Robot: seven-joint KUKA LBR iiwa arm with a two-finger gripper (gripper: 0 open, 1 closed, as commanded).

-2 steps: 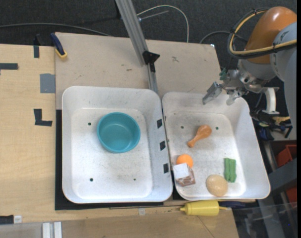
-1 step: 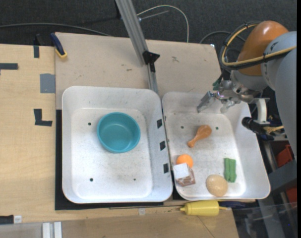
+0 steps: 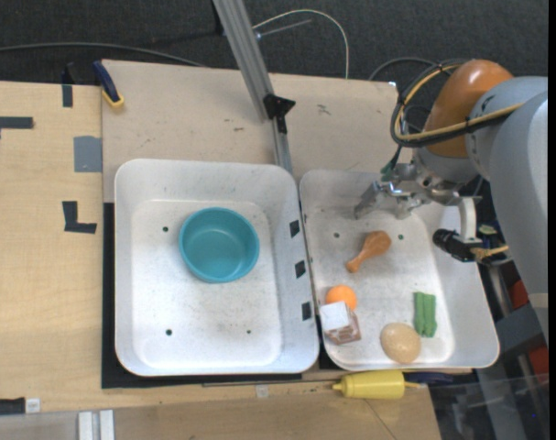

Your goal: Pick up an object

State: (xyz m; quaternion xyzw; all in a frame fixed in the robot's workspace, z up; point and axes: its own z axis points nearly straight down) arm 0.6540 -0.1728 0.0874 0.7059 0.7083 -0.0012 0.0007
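My gripper point(image 3: 388, 199) hangs over the back of the right bin point(image 3: 461, 282), open, with nothing between its fingers. A tan toy drumstick point(image 3: 369, 250) lies just in front of it, apart from the fingertips. Further forward in the same bin sit an orange ball point(image 3: 342, 295), a white and brown block point(image 3: 339, 322) touching it, a beige egg-shaped piece point(image 3: 400, 342) and a green pod point(image 3: 425, 313). A teal bowl point(image 3: 219, 244) stands upright in the left bin point(image 3: 140, 273).
A yellow bottle point(image 3: 374, 385) lies on the bench just outside the right bin's front rim. A grey metal pole point(image 3: 250, 53) slants down to the gap between the bins. Cables loop behind the arm's orange band point(image 3: 461, 108).
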